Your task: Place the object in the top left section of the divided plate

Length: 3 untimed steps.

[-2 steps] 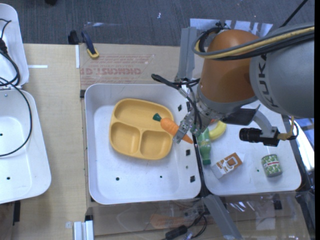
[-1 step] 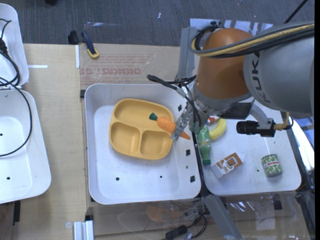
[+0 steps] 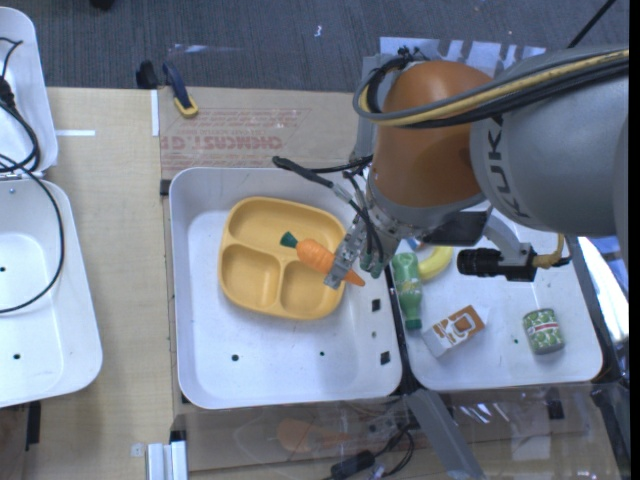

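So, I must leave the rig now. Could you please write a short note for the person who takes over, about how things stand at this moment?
Hand: over the right edge of the yellow divided plate, at the tip of the toy carrot. Whether it grips the carrot cannot be told from this view.
Things: the plate sits in the left bin. The carrot lies across the plate's right side, green top pointing to the upper left.
In the right bin: a green bottle, a banana, a small carton, a green can.
Done: the carrot is on the plate.
Left: it is not clearly in the top left section; check this.
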{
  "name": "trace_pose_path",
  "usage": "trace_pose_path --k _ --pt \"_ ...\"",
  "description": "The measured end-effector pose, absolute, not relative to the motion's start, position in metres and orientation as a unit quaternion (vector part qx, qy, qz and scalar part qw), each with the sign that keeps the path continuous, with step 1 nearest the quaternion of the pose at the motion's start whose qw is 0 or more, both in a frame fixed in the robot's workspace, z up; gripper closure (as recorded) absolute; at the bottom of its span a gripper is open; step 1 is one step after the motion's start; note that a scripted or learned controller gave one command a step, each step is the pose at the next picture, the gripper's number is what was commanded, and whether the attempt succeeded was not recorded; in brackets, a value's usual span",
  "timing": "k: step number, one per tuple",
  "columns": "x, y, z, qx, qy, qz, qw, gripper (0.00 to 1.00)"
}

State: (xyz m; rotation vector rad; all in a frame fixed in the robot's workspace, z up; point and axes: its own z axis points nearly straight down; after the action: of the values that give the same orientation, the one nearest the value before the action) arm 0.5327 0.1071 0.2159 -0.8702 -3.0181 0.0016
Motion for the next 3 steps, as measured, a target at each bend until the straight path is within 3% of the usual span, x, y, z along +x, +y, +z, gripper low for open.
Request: trace_pose_path --k 1,2,3 --pt "0.49 0.094 0.207 -0.275 -0.961 0.0008 0.001 1.0" --pt "0.568 0.104 0.235 -0.219 -0.976 0.0006 -0.001 1.0" --pt "0.55 0.066 0.191 -0.267 -0.964 0.0007 0.001 1.0"
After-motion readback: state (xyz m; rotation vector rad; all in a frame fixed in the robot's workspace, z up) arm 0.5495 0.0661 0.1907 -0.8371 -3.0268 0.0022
